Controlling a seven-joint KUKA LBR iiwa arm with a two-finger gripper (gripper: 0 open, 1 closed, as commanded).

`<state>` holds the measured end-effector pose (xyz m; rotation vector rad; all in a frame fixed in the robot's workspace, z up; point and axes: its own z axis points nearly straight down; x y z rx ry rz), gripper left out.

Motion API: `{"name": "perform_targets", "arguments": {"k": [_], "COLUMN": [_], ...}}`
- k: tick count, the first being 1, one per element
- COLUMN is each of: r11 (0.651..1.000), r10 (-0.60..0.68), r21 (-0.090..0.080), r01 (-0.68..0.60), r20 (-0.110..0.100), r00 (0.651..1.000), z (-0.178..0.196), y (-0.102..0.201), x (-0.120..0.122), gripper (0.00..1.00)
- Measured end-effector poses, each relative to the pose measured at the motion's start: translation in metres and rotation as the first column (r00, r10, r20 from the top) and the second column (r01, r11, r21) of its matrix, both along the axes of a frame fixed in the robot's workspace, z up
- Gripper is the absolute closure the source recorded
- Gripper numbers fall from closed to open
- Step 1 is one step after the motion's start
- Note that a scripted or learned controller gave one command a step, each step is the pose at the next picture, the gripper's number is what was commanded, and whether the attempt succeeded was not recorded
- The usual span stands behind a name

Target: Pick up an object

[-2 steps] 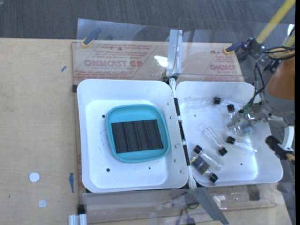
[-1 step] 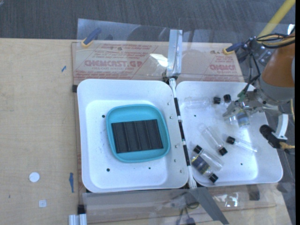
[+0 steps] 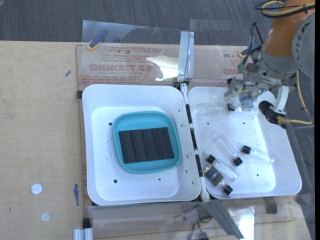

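Observation:
My gripper (image 3: 242,98) hangs over the far edge of the right bin (image 3: 280,184), below the orange-banded wrist. Several clear plastic tubes with black caps lie in the near half of that bin. One tube (image 3: 226,147) lies slantwise at the middle, and another tube (image 3: 258,156) lies to its right. A third tube (image 3: 219,173) with a dark part sits near the front left corner. The tubes lie well in front of the gripper and apart from it. In the left bin (image 3: 100,179) rests a teal tray (image 3: 146,141) with a dark ribbed insert.
A divider rail (image 3: 194,144) runs between the two bins. A clear plastic sheet and printed cardboard (image 3: 125,66) stand behind the bins. Cables (image 3: 300,109) hang from the arm at the right. The wooden bench (image 3: 35,134) spreads out to the left.

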<state>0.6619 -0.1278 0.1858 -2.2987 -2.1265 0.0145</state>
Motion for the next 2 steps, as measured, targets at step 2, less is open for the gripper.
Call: {"name": "perform_targets", "arguments": {"k": [2], "r11": [0.997], "r10": [-0.074], "r21": [-0.004], "r01": [0.074], "r20": [0.015], "r00": [0.997], "z": [0.043], "y": [0.102], "x": [0.000], "gripper": [1.00]}}
